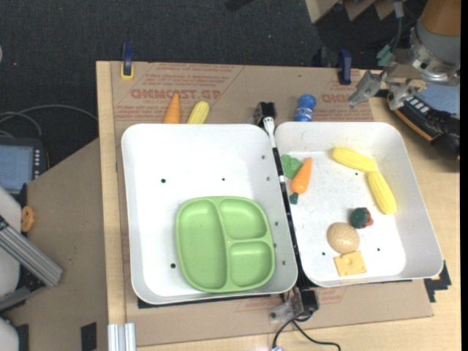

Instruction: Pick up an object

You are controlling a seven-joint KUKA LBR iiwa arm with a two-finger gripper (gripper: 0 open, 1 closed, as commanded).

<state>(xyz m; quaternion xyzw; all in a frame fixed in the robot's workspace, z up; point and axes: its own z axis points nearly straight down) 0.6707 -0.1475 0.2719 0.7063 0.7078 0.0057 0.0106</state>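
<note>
Showing two shallow white bins side by side on a brown board, the view is looking down at a slant. The left bin (146, 196) is holding one green divided plate (224, 243) with three compartments, lying toward the bin's near edge. The right bin (409, 218) is holding six items: two yellow corn cobs, one (355, 159) lying near the far wall and the other (381, 191) just beside it toward the right wall; one carrot (301, 175) with green leaves, leaning against the left wall; one small dark green and red piece (360, 218); one tan rounded piece (342, 236) just beside that; and one yellow square cracker-like piece (349, 264) touching the tan piece on its near side. Beyond the bins, on the board, three loose things are lying: one orange carrot-shaped piece (171, 110), one yellow piece (198, 112) next to it, and one blue bottle-like item (305, 108). The gripper (380, 82) is hanging above the board's far right corner, outside both bins and well apart from every item; whether it is released or clenched cannot be told here.
</note>
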